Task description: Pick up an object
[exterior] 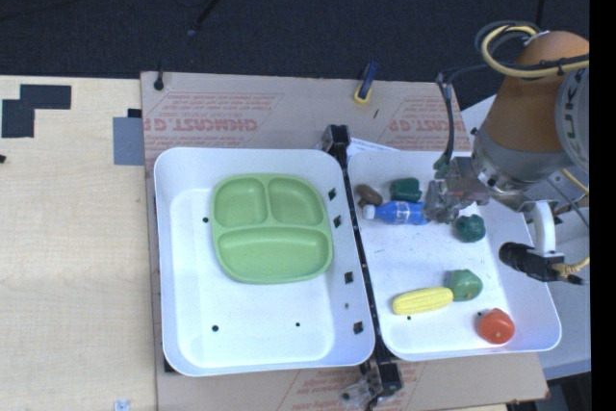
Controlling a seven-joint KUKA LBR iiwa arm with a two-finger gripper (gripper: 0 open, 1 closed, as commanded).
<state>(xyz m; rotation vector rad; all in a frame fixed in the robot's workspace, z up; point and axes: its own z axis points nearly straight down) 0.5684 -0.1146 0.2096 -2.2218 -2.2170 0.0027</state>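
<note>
Blue bottle (397,213) lies on its side in the right bin (525,342), far-left part, cap end pointing left toward a small brown lump (369,195). My claw (441,203) sits at the bottle's right end, touching or just beside it. From this slant I cannot tell how my claw stands or whether it grips anything; the wrist and cabling hide that.

Other contents, right bin:
- dark green piece (405,189) just far of the bottle
- dark green round piece (470,228) right of my claw, near it
- corn cob (422,301) near the front, with a green pepper-like piece (465,284) touching its right end
- red tomato (495,326) at the near-right corner

Left bin (183,342): green divided plate (270,228), well apart from my reach.

Judgement: the bottle is the likely target, approach at or close to contact.

Risks from here:
1. Bottle is round and on its side. A grip at its very end, not the middle, may squirt it out or let it roll left toward the divider (351,226).
2. Crowding. The far green piece and brown lump sit close; a descent off-line could pinch two things or shove one into the other.
3. Bin wall and divider are near the bottle's left end. A push that way jams it against the edge, where I cannot straddle it.
4. Smooth plastic may slip on lift if the hold is shallow.
</note>
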